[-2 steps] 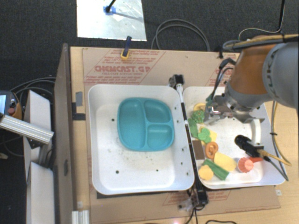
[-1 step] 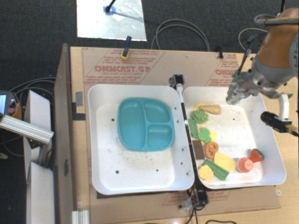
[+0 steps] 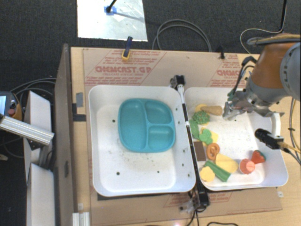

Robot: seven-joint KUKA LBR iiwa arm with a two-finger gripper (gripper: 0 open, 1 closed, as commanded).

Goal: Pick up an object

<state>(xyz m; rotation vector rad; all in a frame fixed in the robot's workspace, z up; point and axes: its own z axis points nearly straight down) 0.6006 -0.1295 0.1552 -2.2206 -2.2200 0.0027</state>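
Our grey two-finger gripper point(image 3: 229, 112) hovers at the right white bin's point(image 3: 275, 178) far edge, beside a tan potato-like toy point(image 3: 211, 110). Its grip state we cannot tell. We'd centre over the toy before descending.

The arm point(image 3: 277, 69) is cut off by the right edge of the picture, so its upper links go unseen. Beneath its wrist the gripper point(image 3: 230, 111) is small and blurred over the right bin point(image 3: 277, 173), too indistinct to read. Inside that bin, the toy foods point(image 3: 214, 149) overlap in a heap; the brown piece point(image 3: 200, 150) is partly hidden beneath its neighbours.
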